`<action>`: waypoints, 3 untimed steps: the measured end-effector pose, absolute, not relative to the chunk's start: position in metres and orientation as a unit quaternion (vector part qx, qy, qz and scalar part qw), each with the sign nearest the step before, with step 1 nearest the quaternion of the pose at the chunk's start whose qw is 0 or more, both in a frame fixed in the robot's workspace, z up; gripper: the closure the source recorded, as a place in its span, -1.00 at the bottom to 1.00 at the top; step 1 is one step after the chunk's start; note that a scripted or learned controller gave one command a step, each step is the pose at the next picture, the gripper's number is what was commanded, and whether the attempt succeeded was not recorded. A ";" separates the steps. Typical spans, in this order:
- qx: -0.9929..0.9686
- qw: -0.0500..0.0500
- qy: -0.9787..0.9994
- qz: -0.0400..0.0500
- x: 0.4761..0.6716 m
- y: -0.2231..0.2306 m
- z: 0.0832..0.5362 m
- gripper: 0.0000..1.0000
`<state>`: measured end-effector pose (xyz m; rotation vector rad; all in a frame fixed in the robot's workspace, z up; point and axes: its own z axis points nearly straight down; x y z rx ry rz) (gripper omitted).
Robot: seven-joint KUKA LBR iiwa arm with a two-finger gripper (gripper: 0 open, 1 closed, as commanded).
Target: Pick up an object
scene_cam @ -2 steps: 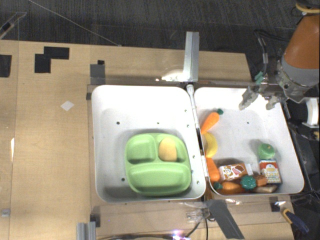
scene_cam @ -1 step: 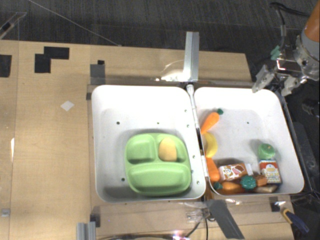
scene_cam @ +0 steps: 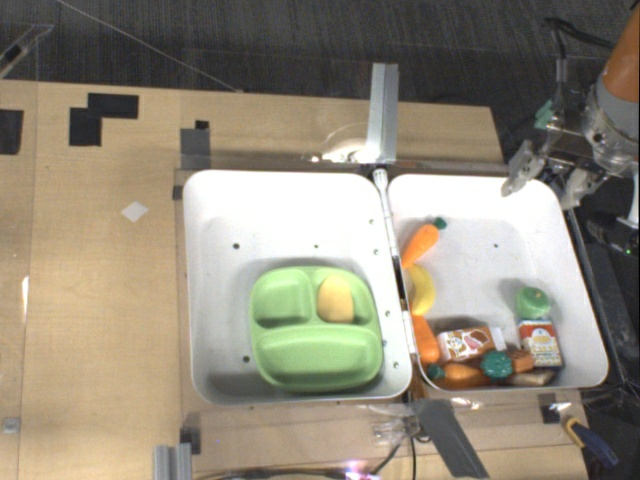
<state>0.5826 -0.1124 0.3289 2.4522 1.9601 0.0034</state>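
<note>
The arm [scene_cam: 622, 88] is cut off at right; gripper [scene_cam: 545, 173] fingers perhaps blurred.

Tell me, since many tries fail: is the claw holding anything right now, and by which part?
Nothing is held. The claw hangs above the right bin's far corner, with nothing between its fingers.

two white bins [scene_cam: 210, 268] on a pale wood bench [scene_cam: 90, 298] with black patches. light green tray [scene_cam: 315, 328], yellow lemon [scene_cam: 336, 299] in it. orange carrot [scene_cam: 421, 241] with green top, yellow banana [scene_cam: 423, 290], green-capped bottle [scene_cam: 538, 330] with red and white label, red and white packet [scene_cam: 466, 343], teal lid [scene_cam: 497, 366].
</note>
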 end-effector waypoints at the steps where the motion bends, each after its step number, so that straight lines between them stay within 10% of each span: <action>1: 0.807 0.001 0.590 0.001 0.549 -0.154 0.229 -1.00; 2: 0.814 0.000 0.581 0.000 0.502 -0.188 0.143 -1.00; 3: 0.821 0.001 0.571 0.001 0.522 -0.189 0.095 -1.00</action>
